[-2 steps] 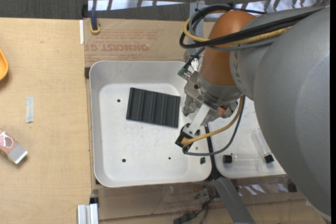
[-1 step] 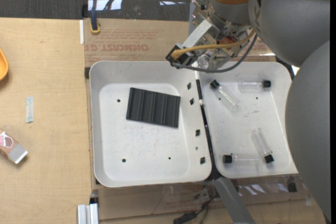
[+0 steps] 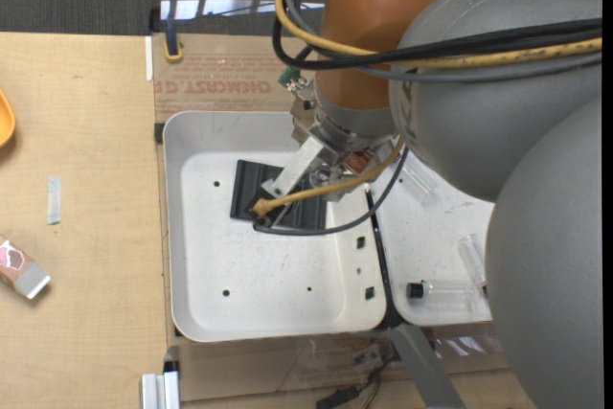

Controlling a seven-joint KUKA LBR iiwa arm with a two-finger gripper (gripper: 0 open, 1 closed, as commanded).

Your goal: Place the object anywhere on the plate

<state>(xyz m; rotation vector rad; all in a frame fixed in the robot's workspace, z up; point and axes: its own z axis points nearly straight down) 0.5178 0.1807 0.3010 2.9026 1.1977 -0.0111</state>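
Camera view: arm point(image 3: 498, 110) reaches in from right, over left bin point(image 3: 192, 302). Gripper point(image 3: 321, 170) sits low just above dark ribbed object point(image 3: 257, 182) lying in bin's upper middle; contact unclear. Gripper state: can't tell. Yellow cable point(image 3: 306, 193) crosses object.

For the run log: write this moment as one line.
arm: over left bin | gripper: low above dark ridged object | grasp: cannot tell | placement: not done

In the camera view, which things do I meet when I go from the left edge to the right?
Orange object at the edge → pink and white packet → small grey strip → left white bin → dark ribbed object → small black piece in the right bin.
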